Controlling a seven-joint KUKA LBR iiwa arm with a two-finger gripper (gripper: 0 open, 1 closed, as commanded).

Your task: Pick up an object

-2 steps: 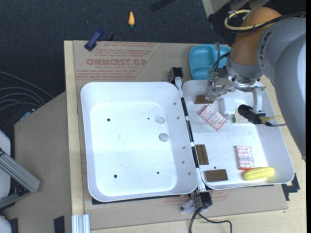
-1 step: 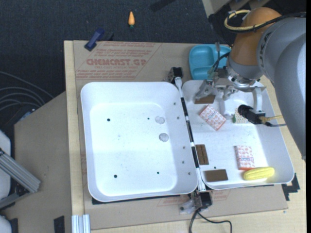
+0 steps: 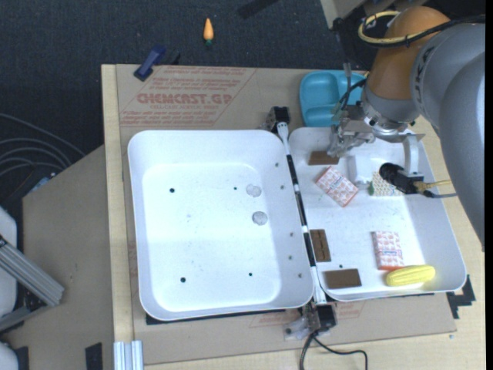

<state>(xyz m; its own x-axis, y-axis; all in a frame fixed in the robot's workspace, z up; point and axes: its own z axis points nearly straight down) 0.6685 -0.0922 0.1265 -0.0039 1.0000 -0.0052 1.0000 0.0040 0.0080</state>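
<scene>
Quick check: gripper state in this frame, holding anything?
Two-finger gripper: low over the right white bin, above a small brown flat piece; open or shut cannot be told.

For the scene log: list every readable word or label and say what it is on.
"CHEMCAST GP", red print on the brown board under the bins; the smaller red lines around it are too blurred to read.
Red-and-white packets in the right bin: patterned, print too small to read.

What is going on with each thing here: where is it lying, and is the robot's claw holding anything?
Gripper: low in the right bin's far corner, nothing seen between its fingers.
Brown block: flat, beside the gripper.
Patterned packet: lying flat, mid-bin.
Red-and-white packet: flat, near the yellow corn cob.
Left bin: holds two small round discs.
</scene>
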